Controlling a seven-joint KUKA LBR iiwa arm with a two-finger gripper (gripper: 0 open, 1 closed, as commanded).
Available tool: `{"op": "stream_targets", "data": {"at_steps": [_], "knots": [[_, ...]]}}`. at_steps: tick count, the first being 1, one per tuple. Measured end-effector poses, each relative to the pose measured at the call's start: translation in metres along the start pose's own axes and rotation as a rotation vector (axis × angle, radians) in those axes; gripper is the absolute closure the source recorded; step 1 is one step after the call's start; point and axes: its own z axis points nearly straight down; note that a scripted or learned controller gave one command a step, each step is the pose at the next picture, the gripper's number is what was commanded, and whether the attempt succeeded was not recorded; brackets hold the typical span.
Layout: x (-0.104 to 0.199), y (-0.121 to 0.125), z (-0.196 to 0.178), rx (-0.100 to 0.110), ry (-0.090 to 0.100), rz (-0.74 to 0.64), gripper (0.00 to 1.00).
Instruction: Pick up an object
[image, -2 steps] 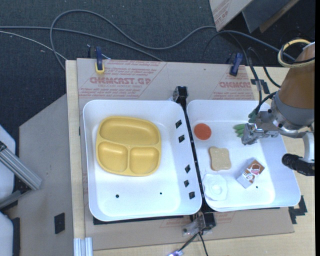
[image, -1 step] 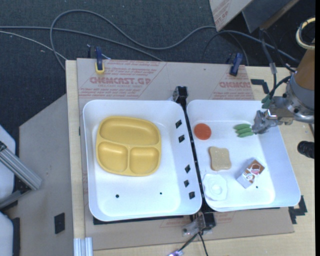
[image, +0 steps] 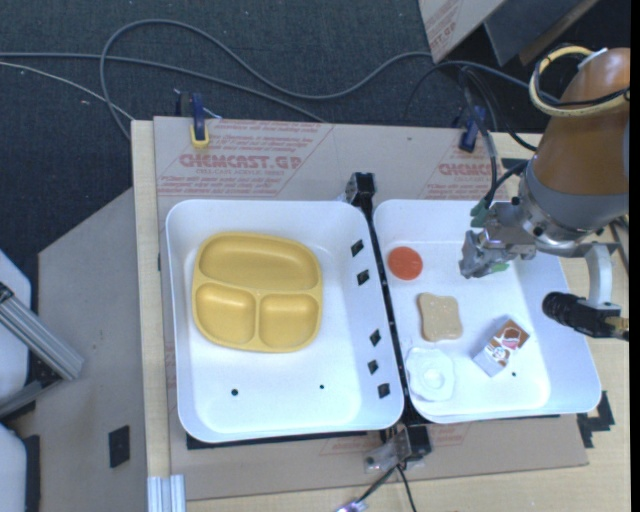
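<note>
The right white bin (image: 560, 385) holds an orange disc (image: 405, 263), a tan slice of toast (image: 439, 318), a small white round lid (image: 432, 377) and a small white-and-brown carton (image: 500, 346). My gripper (image: 484, 258) hangs over the bin's upper middle, right of the orange disc and above the toast. It sits apart from all these objects. Nothing shows between its fingers.
The left white bin (image: 195, 380) holds a yellow divided plate (image: 258, 290). A black divider with clips (image: 373, 300) runs between the bins. Cables cross the dark floor behind the bench. A black part (image: 575, 312) sticks out at the right bin's edge.
</note>
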Motion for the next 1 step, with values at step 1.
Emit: {"op": "stream_targets", "data": {"at_steps": [1], "knots": [[0.0635, -0.0019, 0.0097, 0.001, 0.001, -0.001, 1.00]]}}
